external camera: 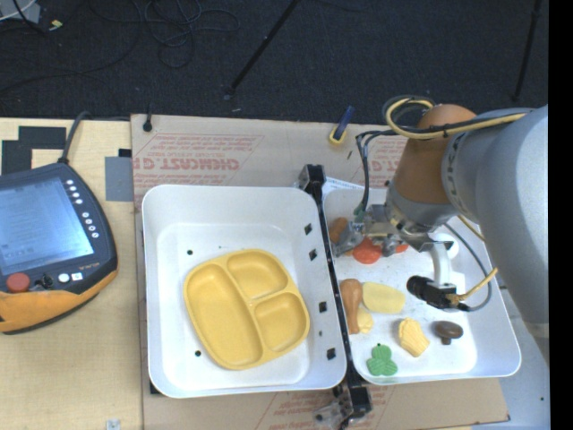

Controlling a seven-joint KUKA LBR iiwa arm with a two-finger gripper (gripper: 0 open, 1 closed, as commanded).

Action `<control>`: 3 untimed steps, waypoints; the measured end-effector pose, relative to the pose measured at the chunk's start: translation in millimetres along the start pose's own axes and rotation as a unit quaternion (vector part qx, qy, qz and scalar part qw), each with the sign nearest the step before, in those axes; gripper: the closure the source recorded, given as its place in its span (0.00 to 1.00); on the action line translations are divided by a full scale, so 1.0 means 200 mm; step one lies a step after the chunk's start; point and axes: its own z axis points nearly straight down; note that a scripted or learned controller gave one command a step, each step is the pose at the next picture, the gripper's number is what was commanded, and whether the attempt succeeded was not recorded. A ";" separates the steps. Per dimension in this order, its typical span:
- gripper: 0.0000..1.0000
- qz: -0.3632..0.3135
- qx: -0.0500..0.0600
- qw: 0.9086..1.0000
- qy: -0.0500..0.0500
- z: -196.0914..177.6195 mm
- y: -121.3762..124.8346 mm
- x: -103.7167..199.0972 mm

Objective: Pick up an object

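Note:
My gripper (pixel 372 237) is low in the right bin (pixel 488 352), near its back left part. A red piece (pixel 367 255) lies just under and in front of the gripper, partly covered by it. A brown piece (pixel 337 230) sits close to the gripper's left, by the bin's wall. Nearer the front lie an orange carrot-like piece (pixel 352 301), a pale yellow piece (pixel 384 297), a yellow corn-like piece (pixel 412 337), a green piece (pixel 383 362) and a small brown piece (pixel 447 331).
A yellow divided plate (pixel 247 308) lies in the left bin (pixel 166 231). The wall between the two bins (pixel 328 276) runs just left of the gripper. A handheld control tablet (pixel 49 240) rests on the bench at far left.

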 end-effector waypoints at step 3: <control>0.00 0.000 -0.005 1.000 0.001 -1.62 -0.72 0.72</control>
